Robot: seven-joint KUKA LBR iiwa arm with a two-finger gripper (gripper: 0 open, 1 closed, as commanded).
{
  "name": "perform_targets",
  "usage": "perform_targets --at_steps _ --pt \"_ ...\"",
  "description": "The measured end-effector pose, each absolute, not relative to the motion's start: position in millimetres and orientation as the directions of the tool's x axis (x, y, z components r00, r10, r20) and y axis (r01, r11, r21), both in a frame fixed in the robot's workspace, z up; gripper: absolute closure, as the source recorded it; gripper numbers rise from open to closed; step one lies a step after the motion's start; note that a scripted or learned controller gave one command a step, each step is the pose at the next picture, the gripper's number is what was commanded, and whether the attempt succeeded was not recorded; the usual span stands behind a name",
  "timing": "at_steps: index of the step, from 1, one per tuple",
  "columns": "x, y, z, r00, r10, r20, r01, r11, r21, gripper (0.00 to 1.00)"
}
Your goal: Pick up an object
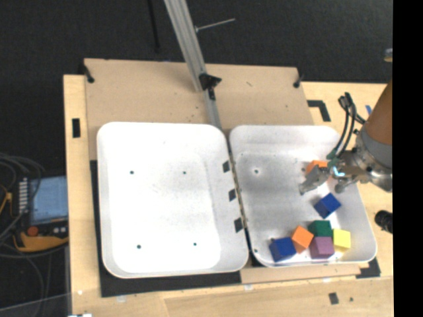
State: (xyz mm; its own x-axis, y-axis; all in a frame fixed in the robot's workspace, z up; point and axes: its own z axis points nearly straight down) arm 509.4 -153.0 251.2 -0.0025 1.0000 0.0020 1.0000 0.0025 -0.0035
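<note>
My gripper [314,178] hangs over the right bin [264,157], in its right half, reaching in from the right. A small orange piece [318,166] shows right at the gripper's tip; I cannot tell whether it is held. A blue block [327,205] lies tilted just below the gripper, apart from it. Along the bin's near edge sits a cluster: a blue block [283,248], an orange block [303,238], a green block [322,228], a purple block [322,246] and a yellow block [342,238].
The left bin [162,197] lies beside the right one, with a ridge of clips between them. A slanted metal rail [188,38] rises behind the bins. Cables and a box [46,200] sit off the bench at the left.
</note>
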Motion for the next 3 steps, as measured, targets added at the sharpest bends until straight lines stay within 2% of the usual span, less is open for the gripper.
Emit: perform_targets --at_steps 1,2,3 --pt "510.2 -153 254 -0.001 1.0 0.0 1.0 0.001 0.002 0.0" --pt "509.1 -144 200 0.004 1.0 -0.001 1.0 -0.004 -0.004 0.0" --pt "498.9 -149 144 0.002 1.0 -0.001 1.0 -0.002 -0.005 0.0"
